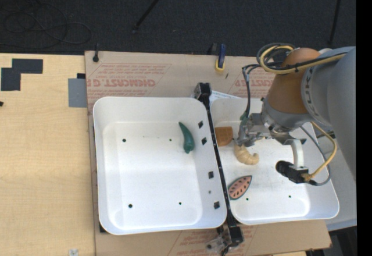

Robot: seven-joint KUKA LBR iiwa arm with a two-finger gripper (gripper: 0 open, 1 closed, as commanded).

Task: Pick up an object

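Note:
My gripper [247, 135] hangs low in the right bin [302, 205], right over the upper end of a pale tan curved piece [247, 156]. A brown block [224, 135] lies just to its left by the divider. Further forward in the same bin rests a red and grey leaf-shaped object [239, 187]. A dark green curved pepper-like object [187, 137] lies in the left bin [145, 208] near its right wall. The wrist and cables hide the fingertips.
A black divider rail [212, 156] with clamps runs between the two bins. A black cable plug [290, 171] dangles over the right bin's right half. A blue and yellow clamp [220, 58] stands at the cardboard's back edge.

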